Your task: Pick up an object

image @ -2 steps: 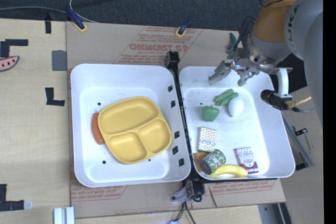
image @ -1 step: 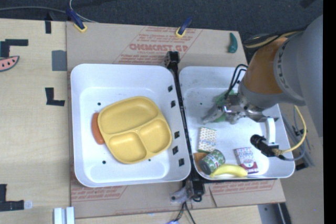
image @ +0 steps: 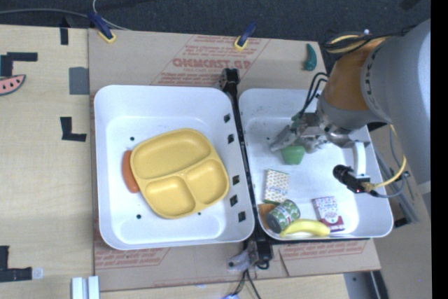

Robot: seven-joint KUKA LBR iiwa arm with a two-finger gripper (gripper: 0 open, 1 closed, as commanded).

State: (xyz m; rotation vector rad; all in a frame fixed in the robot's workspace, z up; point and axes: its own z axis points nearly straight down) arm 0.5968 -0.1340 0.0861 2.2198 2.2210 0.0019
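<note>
A green object [image: 294, 154] is seen in the right bin [image: 371, 220], above the patterned packet [image: 276, 185]. The gripper [image: 297, 140] is poised directly over it; whether the fingers are closed cannot be told. The grasping step is judged under way; a secure closure and straight lift are called for next.

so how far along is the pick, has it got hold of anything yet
Done: the end effector is down in the right bin, right at the green object. In hand: a grasp there looks underway, but I cannot tell if it holds. Left: lifting it clear; the object sits on the bin floor.
</note>
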